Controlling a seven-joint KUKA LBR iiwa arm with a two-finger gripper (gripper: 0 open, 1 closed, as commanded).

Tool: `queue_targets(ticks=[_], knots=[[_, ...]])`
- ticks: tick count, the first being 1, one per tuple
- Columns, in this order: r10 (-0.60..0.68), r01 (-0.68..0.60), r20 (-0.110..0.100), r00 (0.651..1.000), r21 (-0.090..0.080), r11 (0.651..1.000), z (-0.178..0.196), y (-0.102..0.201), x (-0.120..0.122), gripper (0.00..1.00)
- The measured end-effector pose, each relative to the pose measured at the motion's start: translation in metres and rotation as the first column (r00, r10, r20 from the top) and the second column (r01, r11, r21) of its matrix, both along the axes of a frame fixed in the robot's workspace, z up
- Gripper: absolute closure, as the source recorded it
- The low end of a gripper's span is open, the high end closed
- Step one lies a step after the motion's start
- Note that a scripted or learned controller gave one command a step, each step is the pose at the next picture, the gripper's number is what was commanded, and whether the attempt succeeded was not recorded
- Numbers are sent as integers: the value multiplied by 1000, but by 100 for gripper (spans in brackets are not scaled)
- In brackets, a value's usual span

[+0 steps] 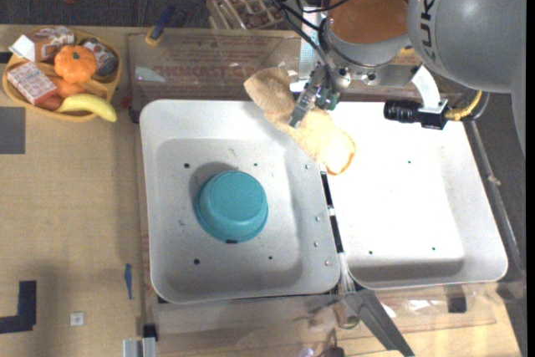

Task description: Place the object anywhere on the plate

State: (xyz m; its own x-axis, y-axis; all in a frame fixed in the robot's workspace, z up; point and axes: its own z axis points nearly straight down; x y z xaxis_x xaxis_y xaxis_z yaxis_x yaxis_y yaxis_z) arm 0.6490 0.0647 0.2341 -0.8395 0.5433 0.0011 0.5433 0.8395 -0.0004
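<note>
Left bin (167, 263) holds a teal plate (232, 206); gripper (306, 106) clenched on bread slice (301, 121) over the bins' shared edge.

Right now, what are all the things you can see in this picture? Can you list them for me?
Plate: one, teal, in the left bin, upside down by its look.
Soft toy: one, tan, hanging over the back edges of both bins, between the pincer's fingers.
Bins: two, white, side by side on the bench.
Basket: one, yellow, far left, with toy food.
Banana: one, yellow, at the basket's front.
Pumpkin: one, orange, in the basket.
Arm: one, grey, reaching from the right.
Pincer: one, shut on the toy.
</note>
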Motion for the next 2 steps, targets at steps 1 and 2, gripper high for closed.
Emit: queue_targets(ticks=[1, 2], knots=[[387, -387, 4, 922, 0, 922, -6, 50, 1, 100], [387, -387, 5, 922, 0, 922, -5, 49, 1, 0]])
